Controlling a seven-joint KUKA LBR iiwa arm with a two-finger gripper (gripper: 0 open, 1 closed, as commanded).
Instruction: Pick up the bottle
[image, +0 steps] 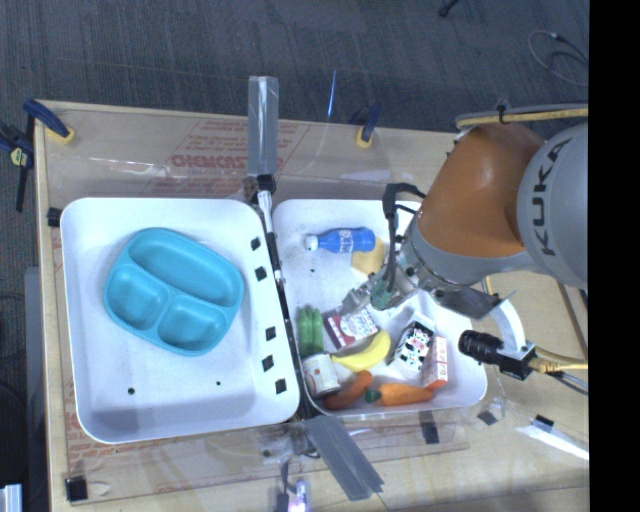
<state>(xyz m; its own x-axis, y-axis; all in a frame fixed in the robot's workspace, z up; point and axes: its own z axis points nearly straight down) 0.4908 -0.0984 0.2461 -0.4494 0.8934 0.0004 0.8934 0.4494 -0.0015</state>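
Note:
The bottle (340, 241) is small and blue with a white cap, and lies on its side near the back of the right bin (300, 222), cap pointing left. My gripper (372, 294) hangs over the middle of that bin, in front of the bottle and slightly to its right, just above a dark red packet (352, 326). It is apart from the bottle. The grey and orange arm (485, 200) covers the bin's right side.
The front of the right bin holds a green item (310, 328), a banana (366, 352), a carrot (405, 394), a small can (322, 373), a patterned box (415, 345) and a yellow piece (368, 262). A blue divided plate (175, 290) lies in the left bin (90, 400).

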